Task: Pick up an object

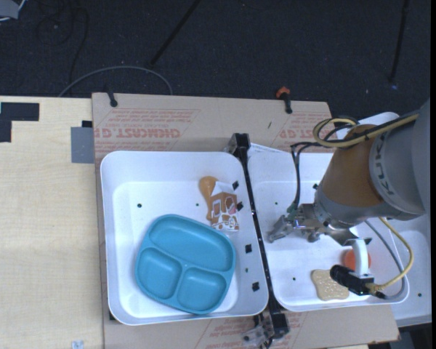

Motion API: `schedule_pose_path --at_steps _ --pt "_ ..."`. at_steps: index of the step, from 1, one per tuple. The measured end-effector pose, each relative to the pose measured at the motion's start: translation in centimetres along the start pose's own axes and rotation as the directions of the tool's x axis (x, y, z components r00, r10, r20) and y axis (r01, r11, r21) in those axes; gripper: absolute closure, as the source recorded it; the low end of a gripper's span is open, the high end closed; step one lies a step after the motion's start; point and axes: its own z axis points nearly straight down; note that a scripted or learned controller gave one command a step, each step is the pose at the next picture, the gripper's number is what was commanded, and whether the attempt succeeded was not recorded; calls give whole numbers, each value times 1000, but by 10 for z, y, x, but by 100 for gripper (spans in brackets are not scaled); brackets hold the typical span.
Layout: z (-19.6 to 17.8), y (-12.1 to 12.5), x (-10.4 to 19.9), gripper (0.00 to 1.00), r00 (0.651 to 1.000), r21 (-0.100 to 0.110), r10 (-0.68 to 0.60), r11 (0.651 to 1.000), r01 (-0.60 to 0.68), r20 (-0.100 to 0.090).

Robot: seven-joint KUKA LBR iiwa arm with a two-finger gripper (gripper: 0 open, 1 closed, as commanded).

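My gripper (282, 229) is low in the right bin (291, 184), near its left wall, pointing left, with nothing seen in it. A flat tan biscuit-shaped piece (328, 286) lies at the front of this bin, to the right of and nearer than the gripper. Beside the arm, an orange and white object (356, 256) lies partly hidden. In the left bin (120, 195) a blue divided plate (186, 263) lies flat. A small patterned carton (224, 211) and a brown-orange piece (207, 186) sit behind it, close to the divider.
A black divider rail (251, 224) runs between the two bins, just left of the gripper. The bins rest on brown cardboard (203, 122). The pale wooden bench (36, 224) stretches to the left.
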Motion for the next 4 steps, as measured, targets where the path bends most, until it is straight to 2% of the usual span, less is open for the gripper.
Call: schedule_pose_path --at_steps 1,2,4 --pt "-12 1 -2 100 1000 -2 7 1000 -7 0" --pt "-73 6 -7 100 1000 -7 0 1000 0 1" --pt "-171 3 -3 100 1000 -8 -1 1000 1 2"
